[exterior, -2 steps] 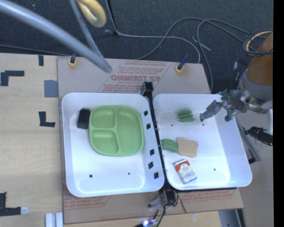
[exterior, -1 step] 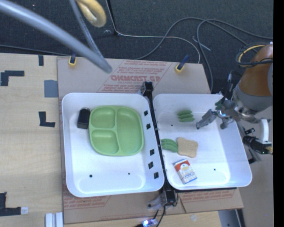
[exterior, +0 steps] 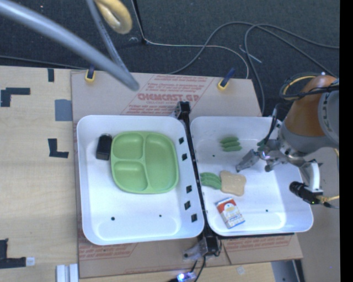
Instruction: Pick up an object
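behind the bins (exterior: 88, 165), cardboard (exterior: 165, 95) reads "chemcast gp"; whether the claw (exterior: 246, 162) is wide or narrow, cannot tell.

A light wooden table (exterior: 33, 182) carries a brown cardboard sheet (exterior: 165, 91) printed with red lettering and pinned by yellow clamps (exterior: 90, 75). Beyond it, black cables (exterior: 220, 38) trail across dark carpeted floor (exterior: 220, 16).

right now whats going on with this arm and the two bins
The arm's gripper hangs low over the right bin, with nothing seen between its fingers. Near it lie a tan slice, two green pieces and a small carton. The left bin holds a green divided plate and a black block.
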Motion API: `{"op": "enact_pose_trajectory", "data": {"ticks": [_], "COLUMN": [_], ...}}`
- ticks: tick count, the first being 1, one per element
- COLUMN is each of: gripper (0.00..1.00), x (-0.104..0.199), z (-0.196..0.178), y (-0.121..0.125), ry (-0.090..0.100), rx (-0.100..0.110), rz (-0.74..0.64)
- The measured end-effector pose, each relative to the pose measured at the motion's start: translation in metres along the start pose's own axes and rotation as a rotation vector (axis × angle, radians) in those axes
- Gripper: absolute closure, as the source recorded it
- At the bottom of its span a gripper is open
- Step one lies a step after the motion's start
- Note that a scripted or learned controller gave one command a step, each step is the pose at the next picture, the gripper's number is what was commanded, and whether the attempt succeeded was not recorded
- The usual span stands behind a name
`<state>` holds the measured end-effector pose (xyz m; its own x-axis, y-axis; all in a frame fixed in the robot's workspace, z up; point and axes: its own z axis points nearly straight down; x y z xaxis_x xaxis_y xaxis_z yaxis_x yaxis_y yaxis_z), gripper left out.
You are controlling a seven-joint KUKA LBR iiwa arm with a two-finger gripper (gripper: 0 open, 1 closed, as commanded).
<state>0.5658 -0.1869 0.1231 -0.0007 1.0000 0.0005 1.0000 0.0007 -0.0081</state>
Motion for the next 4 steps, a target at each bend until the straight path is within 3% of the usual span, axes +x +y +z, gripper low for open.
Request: {"op": "enact_pose_trajectory", "data": {"ticks": [1,2,4], "gripper": [0.00,1.00,1.00], "x": [0.000,0.001,-0.004], "z": [0.037,0.024,-0.090], "y": [0.001,0.004,0.009], "ry": [-0.002,0.001,-0.002], "rx": [-0.010,-0.015,-0.013], "rz": [0.000,-0.002,-0.001]}}
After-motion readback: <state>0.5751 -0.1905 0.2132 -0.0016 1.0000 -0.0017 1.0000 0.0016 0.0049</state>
